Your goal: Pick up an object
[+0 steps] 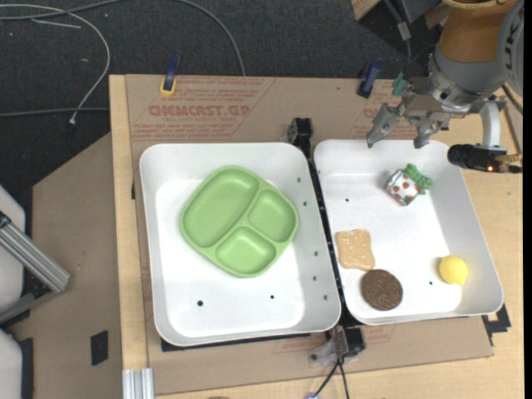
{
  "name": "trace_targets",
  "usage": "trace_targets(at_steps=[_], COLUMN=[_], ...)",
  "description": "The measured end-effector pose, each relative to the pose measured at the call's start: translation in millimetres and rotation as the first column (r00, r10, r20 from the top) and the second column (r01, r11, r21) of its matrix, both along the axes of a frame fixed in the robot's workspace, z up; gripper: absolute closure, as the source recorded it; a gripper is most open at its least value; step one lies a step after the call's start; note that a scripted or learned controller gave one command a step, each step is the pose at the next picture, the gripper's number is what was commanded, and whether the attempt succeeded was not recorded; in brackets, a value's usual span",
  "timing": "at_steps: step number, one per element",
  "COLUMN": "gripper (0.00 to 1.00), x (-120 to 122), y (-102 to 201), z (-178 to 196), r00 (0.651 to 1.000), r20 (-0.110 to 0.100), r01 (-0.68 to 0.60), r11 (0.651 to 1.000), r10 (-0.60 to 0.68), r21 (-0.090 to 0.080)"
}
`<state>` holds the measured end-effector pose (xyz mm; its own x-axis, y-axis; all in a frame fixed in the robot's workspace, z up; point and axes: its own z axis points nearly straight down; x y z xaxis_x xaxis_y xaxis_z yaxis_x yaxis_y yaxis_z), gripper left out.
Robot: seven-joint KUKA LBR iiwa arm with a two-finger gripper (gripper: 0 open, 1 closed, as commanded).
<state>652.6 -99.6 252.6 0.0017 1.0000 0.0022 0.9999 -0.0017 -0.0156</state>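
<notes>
My hand (pixel 397 132) hangs with fingers spread, gripping nothing, over the far rim of the right white bin (pixel 478 223). Nearest target is the small red-white-green crumpled toy (pixel 405 184) just below it. My worry: it's lumpy, so the fingers could clip it and knock it sideways.

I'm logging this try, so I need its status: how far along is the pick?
Nothing looks picked yet. The gripper hangs open above the far edge of the right bin, with nothing between its fingers. The strawberry toy, cracker, brown cookie and lemon all lie in that bin. Left: descend on one, close, lift.
</notes>
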Motion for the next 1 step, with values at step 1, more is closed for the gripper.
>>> trace_targets(at_steps=[1], gripper=[0.0], x=[2.1], y=[0.3], z=[8.8], r00=[1.0], r20=[0.014], r01=[-0.002], r11=[1.0], r10=[0.002], r21=[-0.001])
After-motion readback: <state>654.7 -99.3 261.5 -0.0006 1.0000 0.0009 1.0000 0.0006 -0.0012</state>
